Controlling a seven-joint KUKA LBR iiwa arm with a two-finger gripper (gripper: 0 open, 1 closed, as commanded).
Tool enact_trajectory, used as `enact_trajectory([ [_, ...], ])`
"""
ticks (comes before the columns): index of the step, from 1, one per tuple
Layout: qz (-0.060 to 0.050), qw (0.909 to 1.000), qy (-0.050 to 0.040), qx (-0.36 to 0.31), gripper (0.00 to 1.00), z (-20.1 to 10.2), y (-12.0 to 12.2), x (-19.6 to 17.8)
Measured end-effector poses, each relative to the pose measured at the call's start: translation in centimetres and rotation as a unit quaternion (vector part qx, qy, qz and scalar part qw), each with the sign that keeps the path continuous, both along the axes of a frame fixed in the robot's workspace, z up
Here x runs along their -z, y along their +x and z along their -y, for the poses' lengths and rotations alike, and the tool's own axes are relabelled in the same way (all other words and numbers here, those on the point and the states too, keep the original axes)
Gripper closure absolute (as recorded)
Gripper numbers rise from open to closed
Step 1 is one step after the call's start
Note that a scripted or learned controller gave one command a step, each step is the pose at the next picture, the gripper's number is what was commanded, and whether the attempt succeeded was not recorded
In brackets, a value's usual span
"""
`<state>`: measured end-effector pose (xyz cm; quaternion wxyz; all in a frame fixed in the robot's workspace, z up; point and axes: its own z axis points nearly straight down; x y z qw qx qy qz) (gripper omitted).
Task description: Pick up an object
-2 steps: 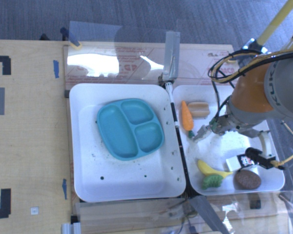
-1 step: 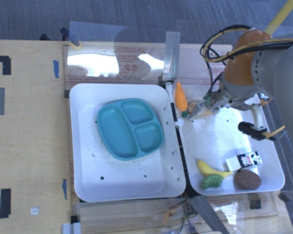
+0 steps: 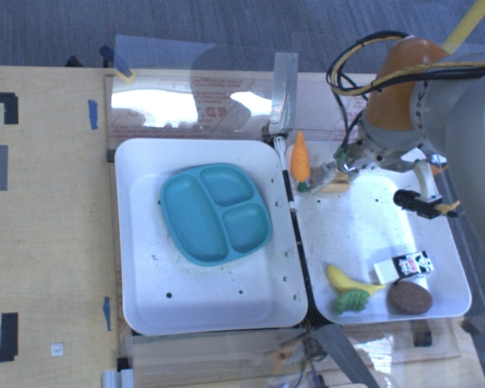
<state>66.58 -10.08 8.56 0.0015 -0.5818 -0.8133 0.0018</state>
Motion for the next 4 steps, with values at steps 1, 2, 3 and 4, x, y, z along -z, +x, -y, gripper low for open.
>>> enact_trajectory([
  [1, 0.0, 1.0, -0.0009, -0.001, 1.0, 0.0, 0.0, -0.9],
  [2, 0.0, 0.9862, -0.0005, 0.166, 1.0, 4.5, -0.9, 0.1],
  [3, -0.002, 0.9922, -0.0017, 0.124, 1.0, 2.7, -0.2, 0.1],
  [4, 0.008, 0.9968, 0.002, 0.08, 1.0, -5.5, 0.4, -10.5],
])
